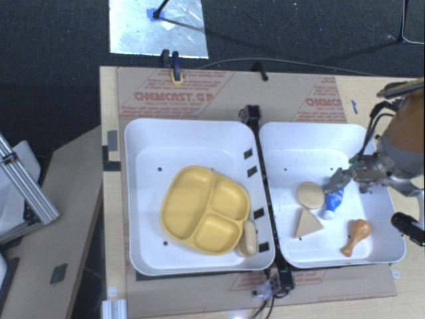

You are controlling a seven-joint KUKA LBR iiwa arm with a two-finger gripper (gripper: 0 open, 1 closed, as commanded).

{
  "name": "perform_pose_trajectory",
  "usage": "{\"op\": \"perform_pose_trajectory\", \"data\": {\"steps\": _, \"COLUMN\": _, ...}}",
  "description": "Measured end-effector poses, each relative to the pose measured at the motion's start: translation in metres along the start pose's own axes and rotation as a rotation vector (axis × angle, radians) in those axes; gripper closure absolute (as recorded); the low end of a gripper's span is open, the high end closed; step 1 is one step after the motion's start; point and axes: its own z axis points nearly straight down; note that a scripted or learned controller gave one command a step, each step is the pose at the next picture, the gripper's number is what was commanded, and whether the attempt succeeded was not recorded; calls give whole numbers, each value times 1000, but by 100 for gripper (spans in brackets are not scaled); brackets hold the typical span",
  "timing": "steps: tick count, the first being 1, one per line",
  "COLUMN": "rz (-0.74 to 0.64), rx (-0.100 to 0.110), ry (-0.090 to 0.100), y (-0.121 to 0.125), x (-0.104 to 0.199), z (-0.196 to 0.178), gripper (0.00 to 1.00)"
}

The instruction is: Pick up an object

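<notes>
Two shallow white bins, the left bin (143, 178) and the right bin (292, 145), are set side by side on a cardboard-covered bench (199, 95).

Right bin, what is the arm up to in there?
The arm reaches in from the right and its gripper is low over the right bin, just above a small blue object. Beside it lie a round tan disc, a tan wedge and a toy drumstick. Nothing looks lifted yet. The left bin holds a yellow divided plate with a pale oval piece at its edge.
</notes>
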Motion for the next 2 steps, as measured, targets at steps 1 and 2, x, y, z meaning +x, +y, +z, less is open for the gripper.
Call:
{"op": "perform_pose_trajectory", "data": {"steps": 1, "rz": -3, "rx": -11, "ry": -2, "y": 3, "x": 0, "z": -5, "gripper": 0}}
{"op": "perform_pose_trajectory", "data": {"steps": 2, "rz": -1, "rx": -7, "ry": -1, "y": -7, "x": 3, "z": 48, "gripper": 0}}
